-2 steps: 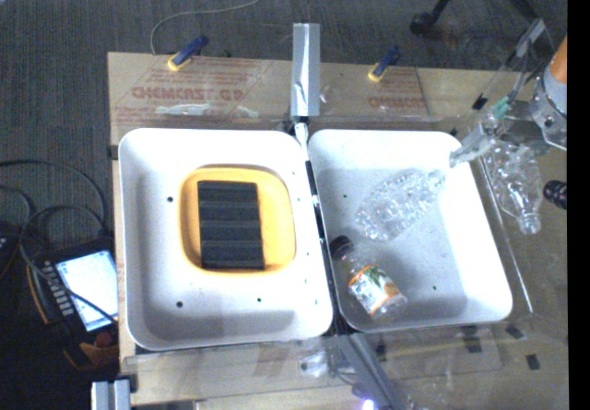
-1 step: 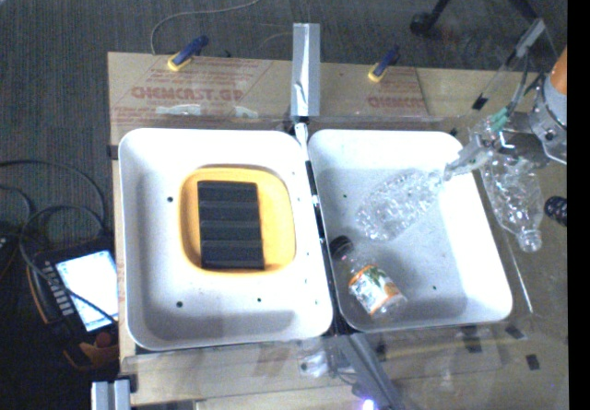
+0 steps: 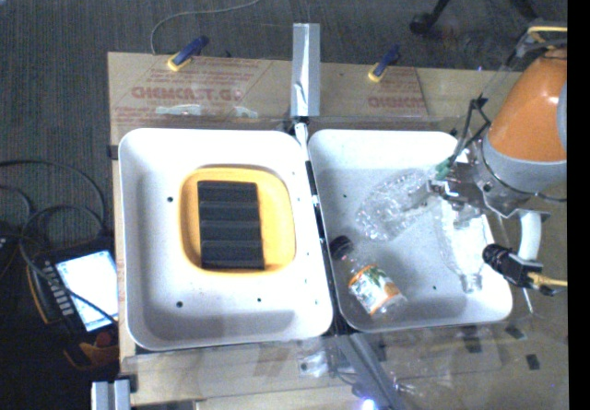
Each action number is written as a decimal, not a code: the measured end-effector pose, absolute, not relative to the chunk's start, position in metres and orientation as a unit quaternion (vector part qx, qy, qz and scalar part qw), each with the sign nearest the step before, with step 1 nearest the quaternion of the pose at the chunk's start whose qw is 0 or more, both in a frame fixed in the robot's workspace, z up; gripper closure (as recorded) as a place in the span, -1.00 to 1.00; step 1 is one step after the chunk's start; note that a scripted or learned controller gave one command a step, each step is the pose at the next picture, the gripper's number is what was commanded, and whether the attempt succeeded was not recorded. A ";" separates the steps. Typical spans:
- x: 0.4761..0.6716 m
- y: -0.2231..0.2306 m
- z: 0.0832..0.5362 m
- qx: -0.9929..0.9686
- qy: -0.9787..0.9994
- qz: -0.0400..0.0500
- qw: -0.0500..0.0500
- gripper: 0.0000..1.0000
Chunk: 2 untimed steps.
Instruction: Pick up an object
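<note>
In the left bin (image 3: 138, 215) a yellow tray (image 3: 282, 215) holds a black ribbed block (image 3: 230, 224). The right bin (image 3: 369, 155) contains a crumpled clear plastic container (image 3: 392, 205) near its middle. A small bottle (image 3: 366, 281) with a black cap and an orange-green label lies at the front left. A clear plastic piece (image 3: 461, 256) lies along the right wall. My gripper (image 3: 455, 187) hangs over the right side of the right bin, at the right end of the crumpled container. The arm's orange band (image 3: 530, 118) is above it.
A metal post (image 3: 305, 67) stands at the back between the bins. Two blue-yellow clamps (image 3: 187, 52) (image 3: 384, 63) grip the cardboard behind them. A lit device (image 3: 83, 284) and cables lie on the floor to the left.
</note>
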<state>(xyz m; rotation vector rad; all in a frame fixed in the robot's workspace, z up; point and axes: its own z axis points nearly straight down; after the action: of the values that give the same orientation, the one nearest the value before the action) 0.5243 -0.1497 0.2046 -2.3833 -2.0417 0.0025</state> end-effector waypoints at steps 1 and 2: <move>0.569 -0.159 0.099 -0.755 -0.656 -0.004 -0.005 -1.00; 0.571 -0.209 0.105 -0.760 -0.650 -0.002 0.002 -1.00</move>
<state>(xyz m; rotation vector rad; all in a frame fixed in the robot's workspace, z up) 0.5707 -0.2095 0.1050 -2.3838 -2.0416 -0.0052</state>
